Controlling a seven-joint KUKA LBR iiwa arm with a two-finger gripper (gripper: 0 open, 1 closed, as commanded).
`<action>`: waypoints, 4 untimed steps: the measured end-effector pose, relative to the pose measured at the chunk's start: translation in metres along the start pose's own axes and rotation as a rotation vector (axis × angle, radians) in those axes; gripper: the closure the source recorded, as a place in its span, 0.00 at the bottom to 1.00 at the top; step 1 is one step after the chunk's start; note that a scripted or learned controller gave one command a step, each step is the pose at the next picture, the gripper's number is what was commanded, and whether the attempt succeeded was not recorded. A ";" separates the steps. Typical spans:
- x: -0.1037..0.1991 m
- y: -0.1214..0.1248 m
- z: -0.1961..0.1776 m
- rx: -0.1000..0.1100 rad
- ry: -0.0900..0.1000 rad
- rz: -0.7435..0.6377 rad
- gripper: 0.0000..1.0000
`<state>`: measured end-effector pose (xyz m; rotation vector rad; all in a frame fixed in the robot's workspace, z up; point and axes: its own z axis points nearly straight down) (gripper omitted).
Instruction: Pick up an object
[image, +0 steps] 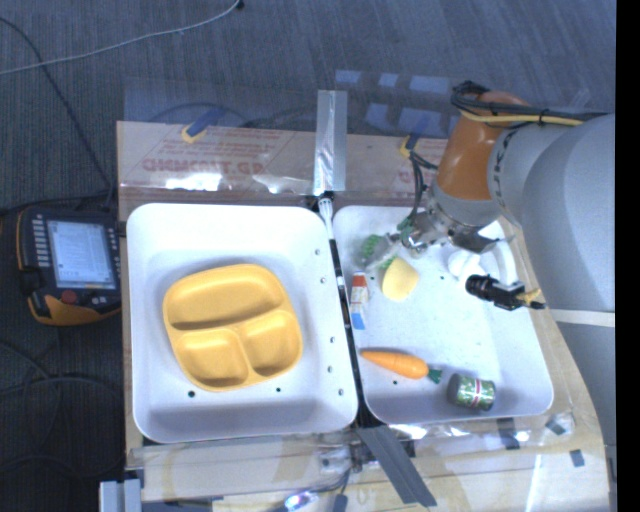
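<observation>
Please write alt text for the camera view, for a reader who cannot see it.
A grey arm's gripper hovers at the back of the right bin, close above a pale yellow object; a carrot and a small green can lie nearer the front. The left bin holds a yellow divided tray.

Tabletop (230, 160): brown board surface, clear plastic sheeting taped over the far part. Two shallow white bins sit on it, touching along a centre seam. Left bin (150, 300) and right bin (520, 340) side by side. A strip of silver tape (330, 140) runs back from the seam.
</observation>
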<state>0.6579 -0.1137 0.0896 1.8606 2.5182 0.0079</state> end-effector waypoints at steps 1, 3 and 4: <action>0.026 -0.061 -0.002 0.002 -0.001 0.034 0.00; 0.006 -0.034 -0.011 0.001 -0.002 -0.129 1.00; 0.049 -0.005 -0.105 0.012 0.003 0.031 1.00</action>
